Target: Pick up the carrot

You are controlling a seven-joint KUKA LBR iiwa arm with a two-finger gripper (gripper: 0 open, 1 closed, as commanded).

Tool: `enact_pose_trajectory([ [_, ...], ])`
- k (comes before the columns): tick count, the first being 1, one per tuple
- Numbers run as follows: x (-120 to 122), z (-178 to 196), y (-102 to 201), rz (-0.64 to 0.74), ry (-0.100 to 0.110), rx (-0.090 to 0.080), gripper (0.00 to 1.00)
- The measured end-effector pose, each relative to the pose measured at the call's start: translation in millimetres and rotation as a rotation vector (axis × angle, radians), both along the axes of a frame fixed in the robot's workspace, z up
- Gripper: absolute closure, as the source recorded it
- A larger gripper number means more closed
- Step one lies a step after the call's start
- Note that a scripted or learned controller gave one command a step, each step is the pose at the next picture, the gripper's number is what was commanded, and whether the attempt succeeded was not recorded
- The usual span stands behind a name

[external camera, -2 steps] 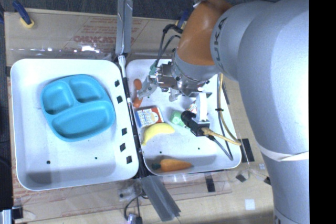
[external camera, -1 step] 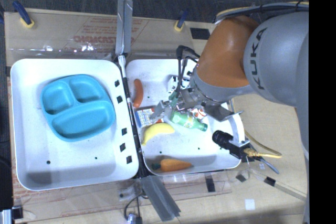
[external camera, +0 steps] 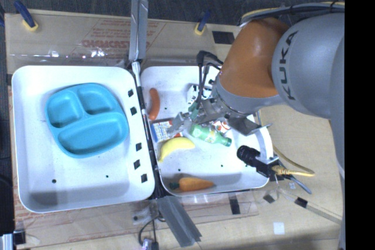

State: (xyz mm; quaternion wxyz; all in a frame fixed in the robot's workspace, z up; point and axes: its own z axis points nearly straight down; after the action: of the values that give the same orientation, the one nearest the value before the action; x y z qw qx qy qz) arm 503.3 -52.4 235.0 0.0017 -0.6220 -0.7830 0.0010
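On the cardboard-covered worktop (external camera: pixel 70 38), faint red print can be seen above the left bin, too blurred to be read. A sky-blue plastic tray with three compartments (external camera: pixel 88 120) lies in the left shallow white bin (external camera: pixel 29 184). In the right shallow white bin (external camera: pixel 246 175), an orange-red sausage-shaped piece (external camera: pixel 154 102) lies near the dividing wall, with a yellow banana (external camera: pixel 174 146) below it. The short orange carrot with a pale stub end (external camera: pixel 192 184) rests against the bin's near wall, apart from the banana. It is judged light, stiff and smooth, likely to roll; it would best be taken across its thicker middle. A green bottle with a printed label (external camera: pixel 211 134), unreadable, lies under the claw (external camera: pixel 199 117), whose state cannot be told. "KUKA" is read on the grey arm (external camera: pixel 316 61).
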Motion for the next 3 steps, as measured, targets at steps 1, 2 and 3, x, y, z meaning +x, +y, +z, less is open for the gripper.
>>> enact_pose_trajectory([
  [1,-21,-113,-50,0.291,0.0,0.002,0.0],
  [2,-26,-43,2,0.635,-0.005,0.0,0.0],
  [3,-24,-33,1,0.639,-0.008,-0.002,1.0],
])
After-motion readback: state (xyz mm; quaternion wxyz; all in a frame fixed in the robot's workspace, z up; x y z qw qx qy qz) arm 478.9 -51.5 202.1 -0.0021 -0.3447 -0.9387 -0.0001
